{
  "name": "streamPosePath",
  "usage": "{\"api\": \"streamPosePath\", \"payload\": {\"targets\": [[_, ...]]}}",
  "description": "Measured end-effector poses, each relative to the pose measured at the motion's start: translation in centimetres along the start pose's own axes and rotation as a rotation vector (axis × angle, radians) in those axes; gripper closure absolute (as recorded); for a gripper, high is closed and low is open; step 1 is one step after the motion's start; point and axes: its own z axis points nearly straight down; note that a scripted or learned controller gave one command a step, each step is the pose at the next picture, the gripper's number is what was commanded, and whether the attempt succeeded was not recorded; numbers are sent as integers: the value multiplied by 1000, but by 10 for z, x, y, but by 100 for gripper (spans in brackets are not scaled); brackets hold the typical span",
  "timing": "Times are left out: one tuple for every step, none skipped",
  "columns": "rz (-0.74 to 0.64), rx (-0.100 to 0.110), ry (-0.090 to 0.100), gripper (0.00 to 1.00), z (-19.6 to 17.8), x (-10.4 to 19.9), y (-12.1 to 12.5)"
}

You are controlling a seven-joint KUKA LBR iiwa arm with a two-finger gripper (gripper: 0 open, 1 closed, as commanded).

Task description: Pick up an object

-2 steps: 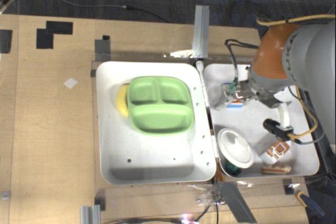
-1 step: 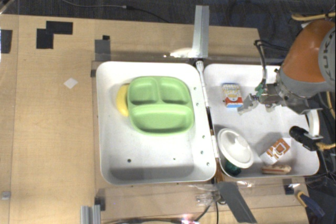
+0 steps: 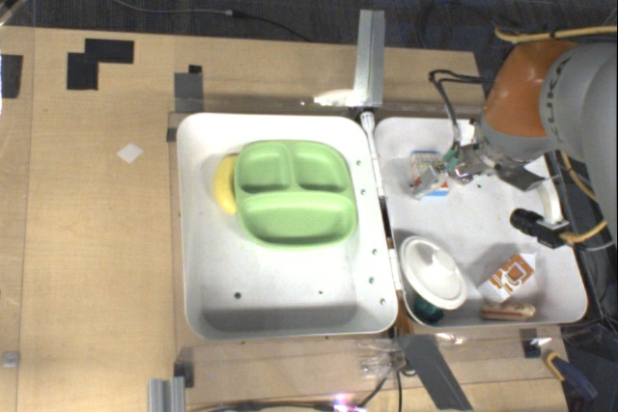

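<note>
Camera view: two white bins are seen side by side on the counter [image 3: 87, 236]. In the left bin [image 3: 208, 285] a green divided tray [image 3: 293, 191] lies over a yellow object [image 3: 224, 185]. In the right bin [image 3: 570, 299] the gripper [image 3: 452, 161] is lowered beside a small clear packet [image 3: 423, 174] at the far left; whether the packet is held cannot be told. A white lid [image 3: 435, 271] and a brown snack packet [image 3: 510, 275] lie nearer.

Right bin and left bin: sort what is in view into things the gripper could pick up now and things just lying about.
Job in hand:
gripper over the right bin
small clear packet next to the gripper

Lying about:
white lid
orange-patterned packet
brown stick
green divided tray in the left bin
yellow item under the tray's edge
</note>
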Motion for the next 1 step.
{"api": "streamPosePath", "payload": {"targets": [[-3,-7,-3,100,-13,0,3]]}}
